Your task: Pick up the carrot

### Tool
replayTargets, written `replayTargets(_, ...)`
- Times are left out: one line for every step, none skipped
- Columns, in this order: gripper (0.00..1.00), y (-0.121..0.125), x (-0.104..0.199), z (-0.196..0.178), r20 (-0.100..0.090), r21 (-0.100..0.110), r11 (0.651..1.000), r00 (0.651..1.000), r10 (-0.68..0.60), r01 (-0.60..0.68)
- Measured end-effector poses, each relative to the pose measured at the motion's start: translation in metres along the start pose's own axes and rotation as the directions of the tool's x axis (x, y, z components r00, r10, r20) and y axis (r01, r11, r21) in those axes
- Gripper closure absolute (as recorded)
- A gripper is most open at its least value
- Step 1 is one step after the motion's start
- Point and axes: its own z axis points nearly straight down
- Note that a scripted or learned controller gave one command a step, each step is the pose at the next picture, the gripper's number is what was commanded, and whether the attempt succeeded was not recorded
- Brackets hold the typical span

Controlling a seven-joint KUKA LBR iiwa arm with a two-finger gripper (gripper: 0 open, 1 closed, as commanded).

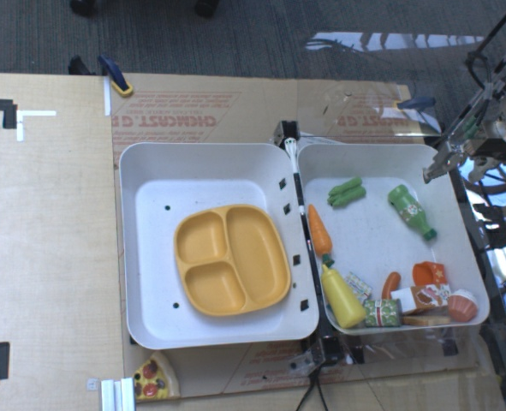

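Observation:
The carrot [319, 230] is orange and short. It lies in the right bin [378, 243], close along that bin's left wall and about halfway down it. My gripper [445, 163] hangs over the right bin's far right corner, well to the right of the carrot and apart from it. Its thin dark parts are hard to make out against the bench edge. Nothing shows in its grasp.
In the right bin lie a green pea pod [347, 193], a green bottle [411, 212], a yellow bottle [342, 296] just below the carrot, a red sausage [390, 284] and packets [430, 286] at the front right. A yellow divided plate [232, 258] sits in the left bin [141, 229].

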Motion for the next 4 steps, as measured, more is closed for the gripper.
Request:
replayTargets(0.00,0.035,-0.008,-0.264,0.002,-0.001,0.996,0.996,-0.091,0.091)
replayTargets(1.00,0.037,-0.007,-0.271,0.004,0.002,0.995,0.995,-0.096,0.096)
replayTargets(0.00,0.037,-0.007,-0.271,0.004,0.002,0.995,0.995,-0.096,0.096)
replayTargets(1.00,0.039,-0.006,-0.278,0.007,0.003,0.995,0.995,-0.100,0.100)
